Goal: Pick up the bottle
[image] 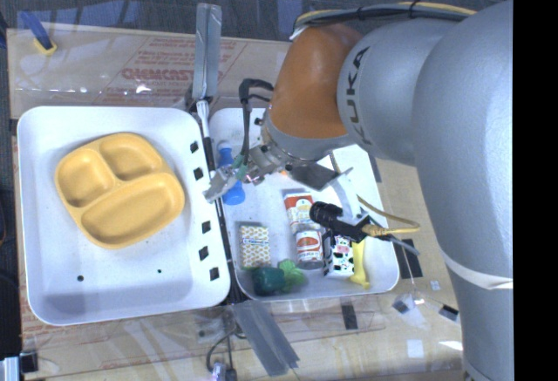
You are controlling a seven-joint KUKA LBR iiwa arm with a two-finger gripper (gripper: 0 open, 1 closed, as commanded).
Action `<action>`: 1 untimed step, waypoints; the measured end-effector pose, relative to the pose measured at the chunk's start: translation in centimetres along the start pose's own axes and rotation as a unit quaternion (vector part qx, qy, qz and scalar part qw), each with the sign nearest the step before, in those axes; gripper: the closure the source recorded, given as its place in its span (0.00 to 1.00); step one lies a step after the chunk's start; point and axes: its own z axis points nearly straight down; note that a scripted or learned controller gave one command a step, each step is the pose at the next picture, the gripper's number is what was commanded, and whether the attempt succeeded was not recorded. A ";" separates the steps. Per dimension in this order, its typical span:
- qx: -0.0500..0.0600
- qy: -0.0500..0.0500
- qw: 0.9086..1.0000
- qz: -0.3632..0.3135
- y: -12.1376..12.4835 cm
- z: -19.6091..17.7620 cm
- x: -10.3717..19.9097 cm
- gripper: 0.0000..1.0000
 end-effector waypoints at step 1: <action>0.000 0.000 1.000 0.000 0.0 0.0 0.0 0.00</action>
